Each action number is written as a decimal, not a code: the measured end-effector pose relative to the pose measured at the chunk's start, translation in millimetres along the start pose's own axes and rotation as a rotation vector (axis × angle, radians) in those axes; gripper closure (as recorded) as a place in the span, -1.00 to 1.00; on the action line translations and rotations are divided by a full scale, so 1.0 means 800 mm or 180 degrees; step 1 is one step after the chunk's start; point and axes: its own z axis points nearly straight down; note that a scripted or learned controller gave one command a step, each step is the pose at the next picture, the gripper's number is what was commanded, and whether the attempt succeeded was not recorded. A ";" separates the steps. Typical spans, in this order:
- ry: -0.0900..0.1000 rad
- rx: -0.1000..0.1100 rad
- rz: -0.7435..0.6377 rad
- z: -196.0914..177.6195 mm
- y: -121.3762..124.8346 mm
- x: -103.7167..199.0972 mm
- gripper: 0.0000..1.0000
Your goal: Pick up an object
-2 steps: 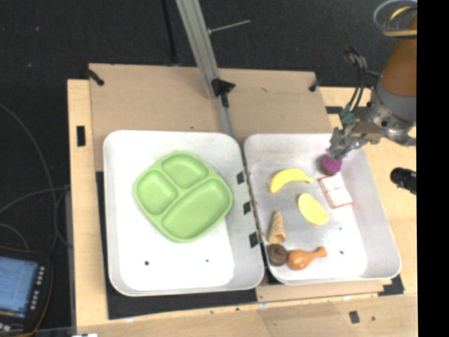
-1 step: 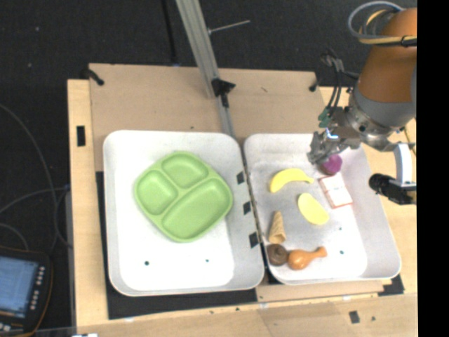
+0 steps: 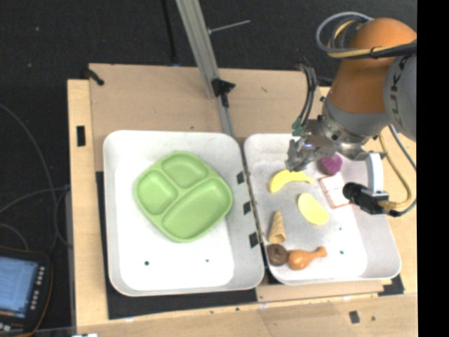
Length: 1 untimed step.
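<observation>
Banana, a smooth yellow curved toy, is seen lying in the right bin with its long axis running roughly left to right, ends bowed downward in the view. The gripper is poised just above it, at its upper edge; whether its fingers are parted or closed cannot be told, and nothing is seen held. A purple rounded piece lies right of the banana, a flat yellow oval below right, a ridged tan cone below. The grey arm is bent down over the bin's far edge.
</observation>
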 end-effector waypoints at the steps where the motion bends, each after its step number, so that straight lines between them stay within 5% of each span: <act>1: 0.0004 0.0000 -0.0006 0.008 -0.018 0.076 1.00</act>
